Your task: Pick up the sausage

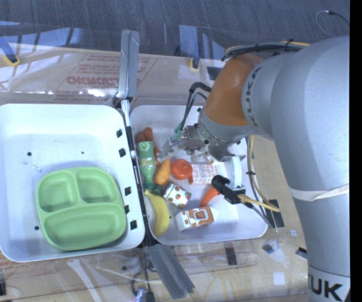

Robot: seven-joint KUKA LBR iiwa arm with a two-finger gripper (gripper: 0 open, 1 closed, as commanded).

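On a brown surface (73, 74) over grey carpet (105, 5), the sausage (149, 135) lies at the right bin's (256, 228) upper-left corner, the gripper (193, 145) near it, its state hidden.

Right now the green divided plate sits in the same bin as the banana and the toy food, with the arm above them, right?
Not quite. The camera view shows the green divided plate alone in the left bin; the banana and other toy food lie in the right bin, under the arm.
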